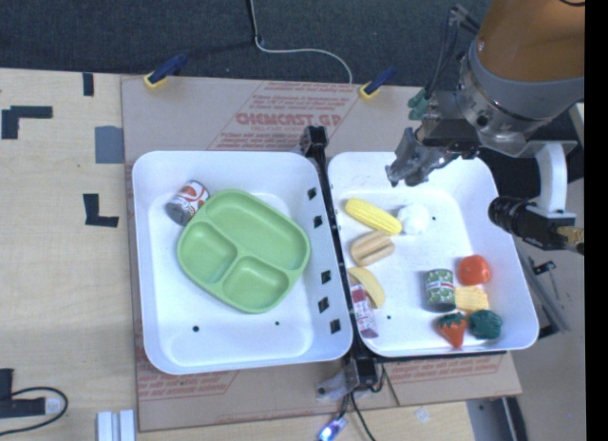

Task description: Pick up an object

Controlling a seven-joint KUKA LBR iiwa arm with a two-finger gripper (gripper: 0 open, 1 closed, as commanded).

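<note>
From my feed I see a pale wooden bench (57, 268) with black tape marks (95, 211) across its left part. A brown cardboard sheet (275, 116) with red printing lies on it, pinned at the far edge by two blue and yellow clamps (166, 70). Beyond the bench runs dark blue carpet (123, 2), crossed by a thin cable (285, 47). The light is even and bright.

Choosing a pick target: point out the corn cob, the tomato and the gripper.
corn cob (371, 214), camera view, middle of cob.
tomato (473, 269), camera view, its red top.
gripper (407, 172), camera view, at its fingertips.
</note>
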